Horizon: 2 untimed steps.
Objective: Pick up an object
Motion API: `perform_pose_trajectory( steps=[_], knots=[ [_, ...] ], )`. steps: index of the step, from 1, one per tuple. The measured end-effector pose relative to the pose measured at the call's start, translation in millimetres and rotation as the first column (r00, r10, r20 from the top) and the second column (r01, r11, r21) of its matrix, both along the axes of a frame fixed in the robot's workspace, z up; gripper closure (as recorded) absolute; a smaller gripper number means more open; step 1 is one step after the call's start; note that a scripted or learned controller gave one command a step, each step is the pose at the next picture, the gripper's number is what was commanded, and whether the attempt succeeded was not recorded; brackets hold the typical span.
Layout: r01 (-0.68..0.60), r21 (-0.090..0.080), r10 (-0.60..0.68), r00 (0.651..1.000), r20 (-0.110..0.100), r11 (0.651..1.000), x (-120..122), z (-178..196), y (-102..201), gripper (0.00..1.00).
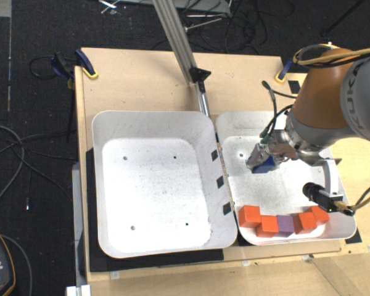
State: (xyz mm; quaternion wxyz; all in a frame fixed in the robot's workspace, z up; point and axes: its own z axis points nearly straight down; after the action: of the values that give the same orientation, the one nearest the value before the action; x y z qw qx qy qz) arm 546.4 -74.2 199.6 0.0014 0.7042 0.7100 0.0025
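- Gripper [263,160] hangs over the right bin [234,128], fingers pinching what I read as a blue block [266,163].
- Orange and purple blocks [284,222] lie well apart, along that bin's near wall.

The arm [333,97] is stretched in from the right, orange band uppermost, and the hand [262,159] is pointed down and leftward, low over the right bin.
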Motion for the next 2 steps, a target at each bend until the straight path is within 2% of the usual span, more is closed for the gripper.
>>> perform_pose_trajectory(
  steps=[1,2],
  knots=[
    [-0.002,0.002,0.002,1.0,-0.01,1.0,-43.3,-5.2,81.8,1.0],
    [0.0,0.0,0.0,1.0,-0.003,1.0,-3.2,7.5,132.6,1.0]
  ],
)
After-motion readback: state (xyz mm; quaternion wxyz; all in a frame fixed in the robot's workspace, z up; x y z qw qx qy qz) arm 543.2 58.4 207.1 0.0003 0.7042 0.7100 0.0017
